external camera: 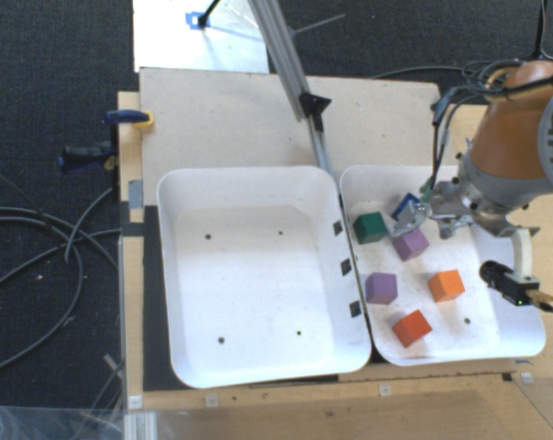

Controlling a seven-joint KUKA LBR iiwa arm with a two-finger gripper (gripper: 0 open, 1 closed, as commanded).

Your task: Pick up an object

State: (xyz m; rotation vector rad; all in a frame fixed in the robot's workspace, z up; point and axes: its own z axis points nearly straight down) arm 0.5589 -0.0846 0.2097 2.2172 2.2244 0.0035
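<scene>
1. Gripper (421,216) low in right bin (524,342), near its back wall; whether its jaws are spread or pressed together cannot be told.
2. Blue block (405,205) at the fingertips; a grasp is not visible.
3. Purple cube (410,243) just below gripper; green cube (370,227) to its left.
4. Further out: second purple cube (381,288), orange cube (447,285), red-orange cube (412,327).
5. Left bin (248,191) alongside.
</scene>
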